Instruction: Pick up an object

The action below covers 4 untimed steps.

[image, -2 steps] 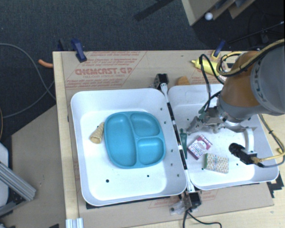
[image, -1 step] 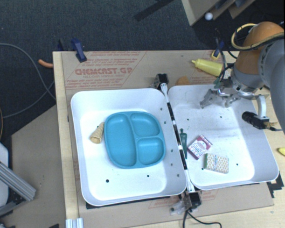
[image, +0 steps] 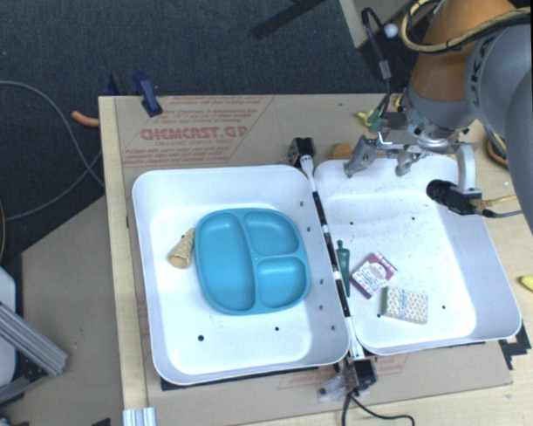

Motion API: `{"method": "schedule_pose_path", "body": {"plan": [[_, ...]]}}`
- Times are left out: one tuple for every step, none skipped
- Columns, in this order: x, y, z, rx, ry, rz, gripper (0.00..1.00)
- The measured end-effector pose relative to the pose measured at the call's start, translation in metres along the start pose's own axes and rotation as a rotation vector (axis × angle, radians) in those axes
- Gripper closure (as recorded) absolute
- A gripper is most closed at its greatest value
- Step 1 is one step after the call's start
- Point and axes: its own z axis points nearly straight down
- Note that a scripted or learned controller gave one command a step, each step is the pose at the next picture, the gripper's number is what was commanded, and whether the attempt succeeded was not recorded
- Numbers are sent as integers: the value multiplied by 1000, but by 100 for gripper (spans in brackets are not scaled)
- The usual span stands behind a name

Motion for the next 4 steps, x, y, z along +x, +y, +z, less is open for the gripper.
{"method": "schedule_pose_path", "body": {"plan": [[-22,-141,44,7,0,5,0],[-87,-42,-12,1,-3,3,0],[-13,-77,59,7,1,2,0],[-15,-127,99,-3,-9,9,0]]}}
